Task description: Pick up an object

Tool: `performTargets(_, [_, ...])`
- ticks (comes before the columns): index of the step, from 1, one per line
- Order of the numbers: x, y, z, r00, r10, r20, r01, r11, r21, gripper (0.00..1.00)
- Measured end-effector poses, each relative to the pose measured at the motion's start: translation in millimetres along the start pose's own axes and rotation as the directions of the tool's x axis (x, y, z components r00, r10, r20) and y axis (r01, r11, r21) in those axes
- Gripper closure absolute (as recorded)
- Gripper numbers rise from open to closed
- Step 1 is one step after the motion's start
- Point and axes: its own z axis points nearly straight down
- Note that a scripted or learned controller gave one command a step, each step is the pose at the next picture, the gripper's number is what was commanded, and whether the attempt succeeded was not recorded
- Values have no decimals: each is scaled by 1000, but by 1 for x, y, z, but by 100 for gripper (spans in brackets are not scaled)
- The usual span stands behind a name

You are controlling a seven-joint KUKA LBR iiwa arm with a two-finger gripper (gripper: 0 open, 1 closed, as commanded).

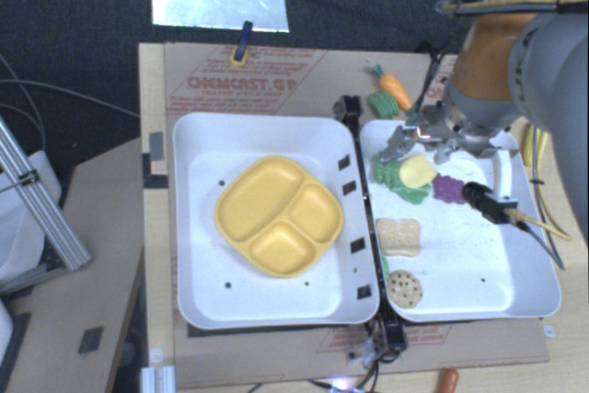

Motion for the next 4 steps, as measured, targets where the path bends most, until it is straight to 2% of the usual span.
performTargets(1, [-3,-3,-4,1000,1,1,-1,1000,10,100])
performTargets(2, [11,-21,-107,1000,4,0,-4,1000,5,100])
performTargets(3, [81,-30,-132,1000,0,-2,0,1000,12,100])
performTargets(4, [137,-51,-243,1000,-1,-5,1,1000,2,100])
